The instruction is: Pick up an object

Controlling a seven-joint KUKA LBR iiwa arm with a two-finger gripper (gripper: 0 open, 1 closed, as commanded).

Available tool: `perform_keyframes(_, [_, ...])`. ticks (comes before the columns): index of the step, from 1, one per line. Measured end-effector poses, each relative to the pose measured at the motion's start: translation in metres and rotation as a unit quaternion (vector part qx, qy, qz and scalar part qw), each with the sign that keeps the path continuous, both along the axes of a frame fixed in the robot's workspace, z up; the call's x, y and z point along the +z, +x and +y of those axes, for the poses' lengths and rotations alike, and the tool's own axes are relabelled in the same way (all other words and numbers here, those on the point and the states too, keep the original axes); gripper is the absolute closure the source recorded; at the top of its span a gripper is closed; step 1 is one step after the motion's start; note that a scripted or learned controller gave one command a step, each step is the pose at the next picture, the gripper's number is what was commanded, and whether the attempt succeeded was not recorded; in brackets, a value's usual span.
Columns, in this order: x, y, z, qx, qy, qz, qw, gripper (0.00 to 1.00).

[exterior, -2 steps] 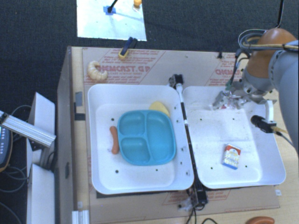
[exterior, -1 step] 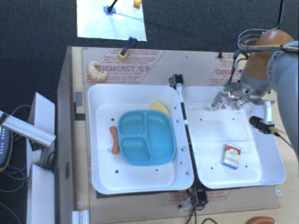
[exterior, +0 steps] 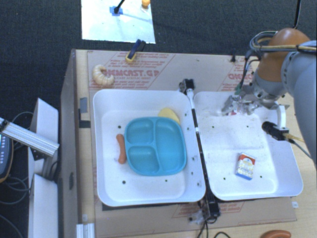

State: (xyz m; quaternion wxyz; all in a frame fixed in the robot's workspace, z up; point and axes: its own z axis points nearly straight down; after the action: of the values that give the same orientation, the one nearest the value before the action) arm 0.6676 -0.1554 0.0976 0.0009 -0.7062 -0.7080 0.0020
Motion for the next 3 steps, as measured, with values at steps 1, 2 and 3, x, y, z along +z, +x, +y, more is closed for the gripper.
perform_keyframes(1, [0.012, 0.001, 0.018, 0.001, 0.0002, -0.003, 1.0000, 0.00])
perform_keyframes(2, [0.023, 0.002, 0.017, 0.002, -0.0005, -0.004, 1.0000, 1.00])
perform_keyframes(3, [0.019, -0.043, 0.013, -0.001, 0.0005, -0.003, 1.0000, 1.00])
